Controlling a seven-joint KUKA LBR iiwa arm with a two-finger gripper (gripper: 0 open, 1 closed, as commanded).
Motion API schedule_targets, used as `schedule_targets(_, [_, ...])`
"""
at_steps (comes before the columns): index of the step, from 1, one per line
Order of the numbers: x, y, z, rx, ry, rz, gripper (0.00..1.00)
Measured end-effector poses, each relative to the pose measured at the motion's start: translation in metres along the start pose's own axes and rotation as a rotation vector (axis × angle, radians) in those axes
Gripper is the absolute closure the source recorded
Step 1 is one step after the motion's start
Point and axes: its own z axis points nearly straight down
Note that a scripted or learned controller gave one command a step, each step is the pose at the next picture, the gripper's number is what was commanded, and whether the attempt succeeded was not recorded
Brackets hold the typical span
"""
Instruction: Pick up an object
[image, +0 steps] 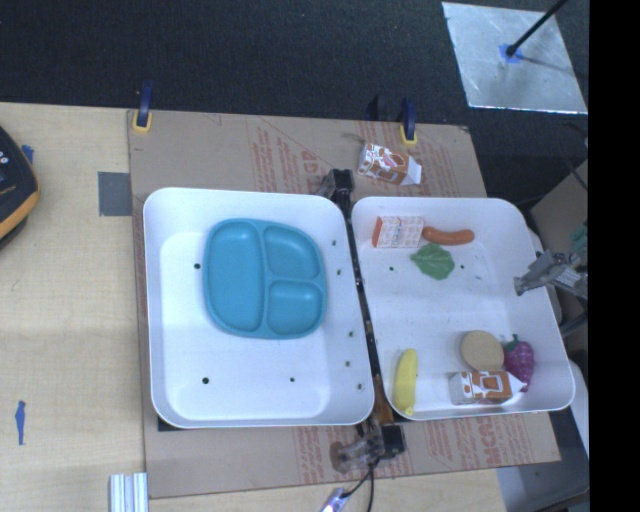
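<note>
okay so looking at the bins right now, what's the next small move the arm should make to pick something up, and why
Probably move the gripper leftward over the right bin and down toward the green leaf. The gripper sits at the bin's right rim, and nothing shows between its fingers. The leaf lies apart from the sausage and the small carton, so it looks like the least crowded target.

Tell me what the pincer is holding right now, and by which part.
Nothing is held. The pincer sits at the right edge of the right bin, with no object between its fingers; the nearest items, like the green leaf, lie apart from it.
</note>
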Motion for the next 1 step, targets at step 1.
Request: schedule_targets(1, [-0.0087, 0.0382, 0.1661, 0.002, 0.0, -0.001, 0.0])
